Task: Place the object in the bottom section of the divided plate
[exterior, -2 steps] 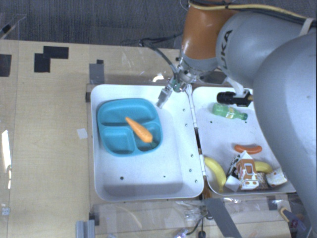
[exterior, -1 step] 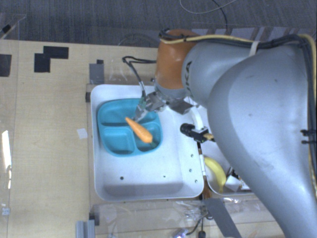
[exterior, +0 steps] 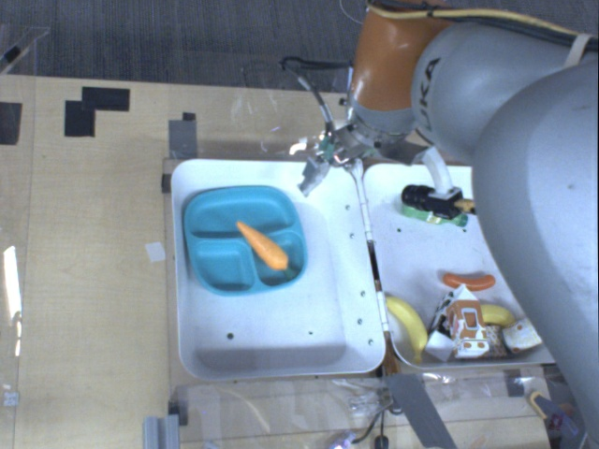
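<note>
Where the claw [exterior: 318,165] hangs, at the upper middle of the frame over the top right corner of the left bin [exterior: 281,344], we cannot tell whether it is open or closed, and we see nothing in it. Below and left of it, across bare white floor, lies the blue divided plate [exterior: 211,251]. The carrot [exterior: 263,245] rests on it at a slant, thick end in the lower right compartment, thin tip reaching over the ridge toward the upper one. The wall between the bins runs just right of the claw. In the right bin [exterior: 412,241], at the lower right, we see a banana [exterior: 407,324], a red sausage [exterior: 468,280] and a white and brown packet [exterior: 465,327] crowded together; its print is too small to read. On the grey arm [exterior: 487,92] we read "UKA". The arm comes in from the right, its orange band [exterior: 388,54] above the claw, the wrist tilted down and leftward.
</note>
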You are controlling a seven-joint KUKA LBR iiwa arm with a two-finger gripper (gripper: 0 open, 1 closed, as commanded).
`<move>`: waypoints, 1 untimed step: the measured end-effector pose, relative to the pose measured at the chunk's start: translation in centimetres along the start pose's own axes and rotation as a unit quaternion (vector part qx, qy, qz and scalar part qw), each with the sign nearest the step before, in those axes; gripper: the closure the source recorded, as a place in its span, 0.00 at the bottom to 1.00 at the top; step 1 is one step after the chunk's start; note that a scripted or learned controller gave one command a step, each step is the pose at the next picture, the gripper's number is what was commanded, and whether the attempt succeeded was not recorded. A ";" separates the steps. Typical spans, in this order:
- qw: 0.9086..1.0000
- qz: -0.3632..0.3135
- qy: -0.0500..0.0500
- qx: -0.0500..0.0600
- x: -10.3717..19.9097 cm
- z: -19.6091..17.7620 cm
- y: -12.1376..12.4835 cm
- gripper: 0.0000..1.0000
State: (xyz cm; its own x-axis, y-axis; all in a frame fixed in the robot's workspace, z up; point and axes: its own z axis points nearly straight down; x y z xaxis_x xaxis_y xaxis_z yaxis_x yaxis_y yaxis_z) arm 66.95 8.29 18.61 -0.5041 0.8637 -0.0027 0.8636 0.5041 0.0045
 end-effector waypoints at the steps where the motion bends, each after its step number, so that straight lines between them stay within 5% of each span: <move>1: 0.998 0.064 0.001 0.002 2.6 -1.1 -2.7 0.00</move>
State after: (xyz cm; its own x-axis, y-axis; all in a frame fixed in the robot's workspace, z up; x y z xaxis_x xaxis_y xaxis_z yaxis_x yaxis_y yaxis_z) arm 63.34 9.16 19.73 -0.3895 0.9210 -0.0006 0.9210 0.3895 0.0003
